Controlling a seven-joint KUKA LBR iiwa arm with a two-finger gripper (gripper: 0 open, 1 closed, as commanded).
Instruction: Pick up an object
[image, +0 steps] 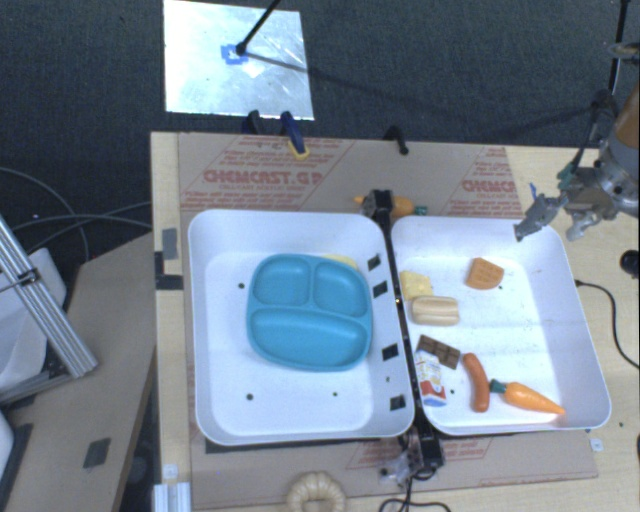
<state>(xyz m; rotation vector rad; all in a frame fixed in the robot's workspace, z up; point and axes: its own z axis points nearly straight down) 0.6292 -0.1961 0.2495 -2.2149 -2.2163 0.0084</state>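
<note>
You've got "CHEMCAST GP" printed twice on the brown sheet (270, 172) under two white bins (215, 330), gripper (556, 222) jaws spread open, holding nothing.

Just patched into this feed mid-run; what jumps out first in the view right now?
The big blue divided plate in the left bin grabs the eye first. Next is the scatter of toy food in the right bin: a carrot and sausage near the front, a bread roll by the divider. The gripper hovers over that bin's far right corner, fingers spread, holding nothing.
</note>
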